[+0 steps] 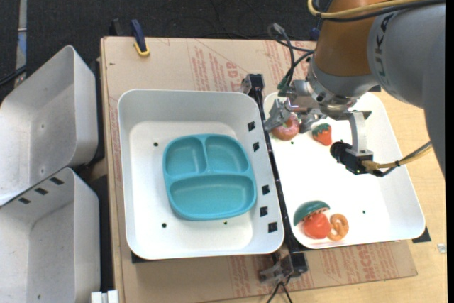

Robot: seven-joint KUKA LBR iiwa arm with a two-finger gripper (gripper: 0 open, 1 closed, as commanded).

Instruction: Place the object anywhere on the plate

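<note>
The blue plate (209, 176) with three compartments lies in the left white bin (138, 152). My gripper (284, 116) reaches down at the far left corner of the right bin (386, 181), right above a pink and red toy food piece (287, 129). The piece rests low against the bin's left wall, and the gripper's metal parts partly cover its top. Whether the gripper touches it cannot be made out. Just right of it lies a small red strawberry (323, 133).
A red tomato-like toy with a green cap (315, 218) and an orange pretzel (339, 225) lie at the right bin's near side. A black part on a cable (350, 155) hangs from the wrist over the bin's middle. Two tilted white bins (42, 124) stand at the left.
</note>
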